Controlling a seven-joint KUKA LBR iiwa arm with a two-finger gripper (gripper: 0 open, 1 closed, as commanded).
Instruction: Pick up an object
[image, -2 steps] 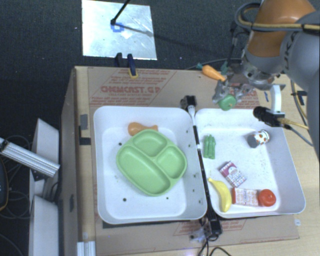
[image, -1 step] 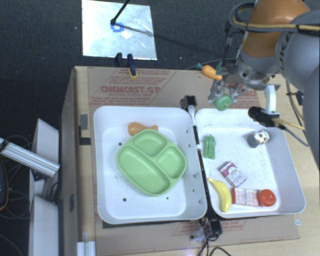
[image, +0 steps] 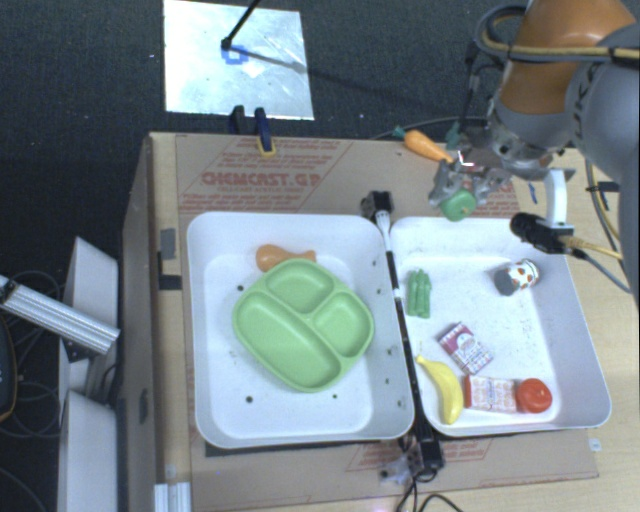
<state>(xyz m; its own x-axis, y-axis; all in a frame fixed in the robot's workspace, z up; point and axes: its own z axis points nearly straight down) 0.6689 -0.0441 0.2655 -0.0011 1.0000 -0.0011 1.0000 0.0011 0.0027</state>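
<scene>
My gripper (image: 461, 192) hangs over the back left corner of the right bin (image: 590, 370), with the orange-banded arm coming in from the upper right. A small round green object (image: 459, 208) sits between its fingers, and the gripper is shut on it above the bin's rim. Loose in the right bin lie a green pepper-like piece (image: 418, 293), a grey and white toy (image: 516, 275), a small maroon box (image: 466, 348), a banana (image: 445, 388), a red and white packet (image: 490, 393) and a red tomato (image: 536, 396).
The left bin (image: 215, 300) holds a green divided plate (image: 303, 322) and an orange piece (image: 282, 257) behind it. An orange carrot (image: 424, 146) lies on the bench behind the bins. A black clamp (image: 378, 205) stands at the divider's far end.
</scene>
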